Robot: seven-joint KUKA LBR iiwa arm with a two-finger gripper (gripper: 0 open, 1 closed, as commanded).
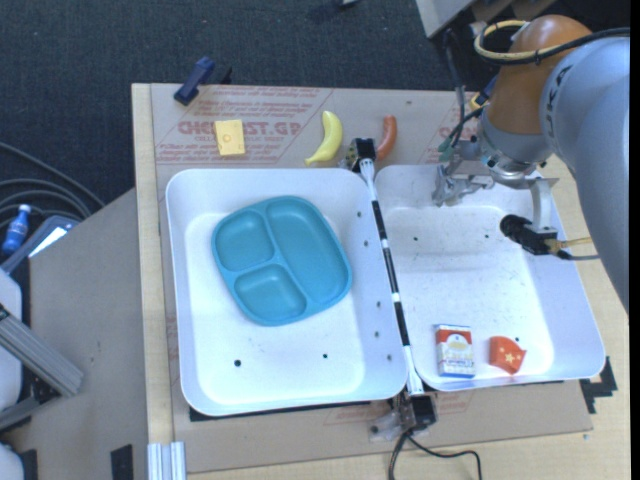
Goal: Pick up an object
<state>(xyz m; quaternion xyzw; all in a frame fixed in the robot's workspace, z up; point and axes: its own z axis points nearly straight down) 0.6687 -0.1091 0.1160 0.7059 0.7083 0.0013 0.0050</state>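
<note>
Camera view: gripper (452, 190) low over the right bin's (560, 298) far end, finger state indiscernible. Small carton (454, 350) and orange-red object (506, 354) lie near its front edge; blue tray (281, 258) fills left bin (200, 348).

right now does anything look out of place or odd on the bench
Mildly, yes. A banana and an orange-red sausage-like item lie on the cardboard behind the bins, outside both. The blue divided plate sits askew in the left bin. In the right bin, the small carton and orange piece look undisturbed.
</note>
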